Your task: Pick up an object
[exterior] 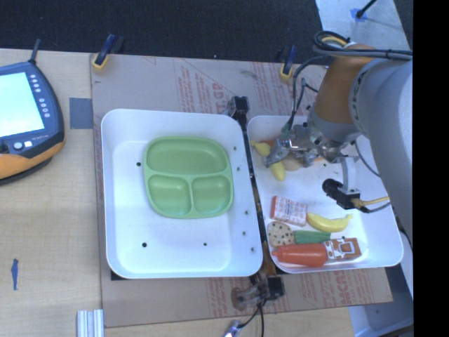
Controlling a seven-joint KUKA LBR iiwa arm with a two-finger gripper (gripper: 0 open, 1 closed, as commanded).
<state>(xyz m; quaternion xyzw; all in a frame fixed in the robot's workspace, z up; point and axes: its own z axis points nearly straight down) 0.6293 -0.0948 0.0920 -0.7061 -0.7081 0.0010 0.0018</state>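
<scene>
The gripper (284,153) is seen lowered in the right bin (382,258), its state indiscernible, with a small yellow piece (278,170) lying just beneath it.

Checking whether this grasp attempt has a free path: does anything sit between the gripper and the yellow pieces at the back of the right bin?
Nothing visible does: the gripper is low, right beside the yellow pieces.
</scene>
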